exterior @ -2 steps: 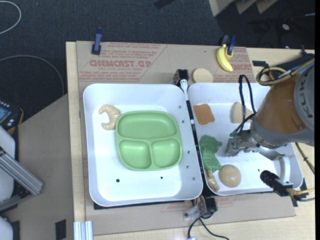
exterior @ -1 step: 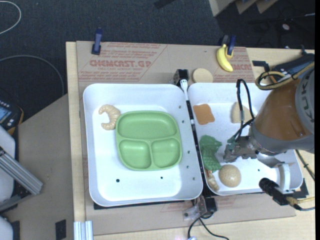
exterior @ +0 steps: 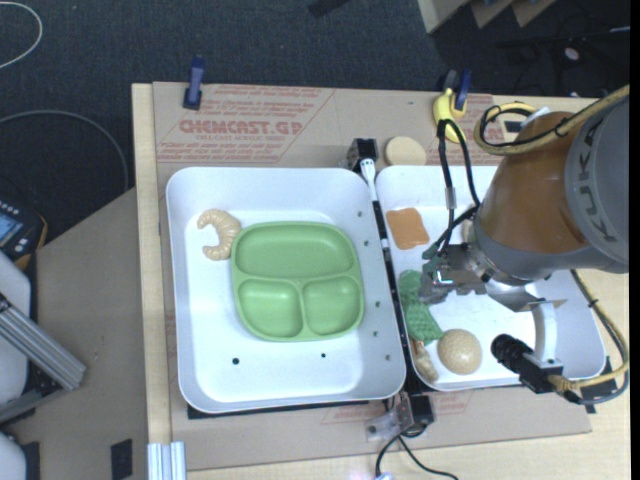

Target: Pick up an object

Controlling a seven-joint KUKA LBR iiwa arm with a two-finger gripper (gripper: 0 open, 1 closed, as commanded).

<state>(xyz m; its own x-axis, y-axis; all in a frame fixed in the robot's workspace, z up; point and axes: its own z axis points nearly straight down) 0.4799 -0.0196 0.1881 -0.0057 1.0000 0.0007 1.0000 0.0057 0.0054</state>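
Camera view hides much of the right bin point(exterior: 590, 353) from you: the arm's grey and orange bulk point(exterior: 545, 203) covers its far side, and the end effector point(exterior: 437, 276) is a dark cluster whose opening you cannot tell. Just under and beside it lies a green leafy object point(exterior: 418, 308), partly covered. An orange block point(exterior: 408, 227) sits near, toward the bin's back; a tan ball point(exterior: 459, 351) rests near the front. In the left bin point(exterior: 195, 358) you see a green divided plate point(exterior: 298, 279) touching a croissant point(exterior: 219, 233).
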